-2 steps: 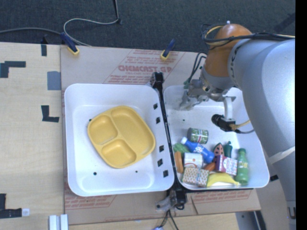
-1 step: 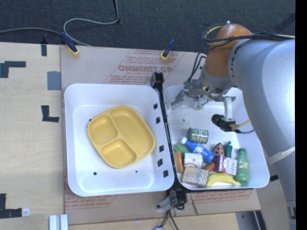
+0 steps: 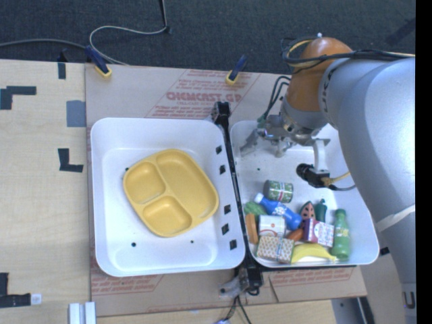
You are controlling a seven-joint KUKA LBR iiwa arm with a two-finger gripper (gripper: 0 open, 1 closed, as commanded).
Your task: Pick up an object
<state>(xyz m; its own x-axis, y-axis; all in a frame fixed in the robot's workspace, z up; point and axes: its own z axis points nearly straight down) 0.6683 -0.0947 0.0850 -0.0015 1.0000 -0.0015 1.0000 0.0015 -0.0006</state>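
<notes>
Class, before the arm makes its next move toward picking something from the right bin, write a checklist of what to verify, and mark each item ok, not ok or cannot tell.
1. Objects available in the right bin: ok, a pile lies at its near end.
2. Gripper above the right bin: ok, over its far end.
3. Gripper above the pile: not ok, it is off to the far side.
4. Green can free of neighbours: ok, it lies apart at the pile's edge.
5. Banana easy to reach: cannot tell, it is crowded against the bin wall.

Dark carpet floor (image 3: 202, 12), wooden bench (image 3: 40, 201), cardboard sheet (image 3: 162, 93), black cable (image 3: 160, 5)
</notes>
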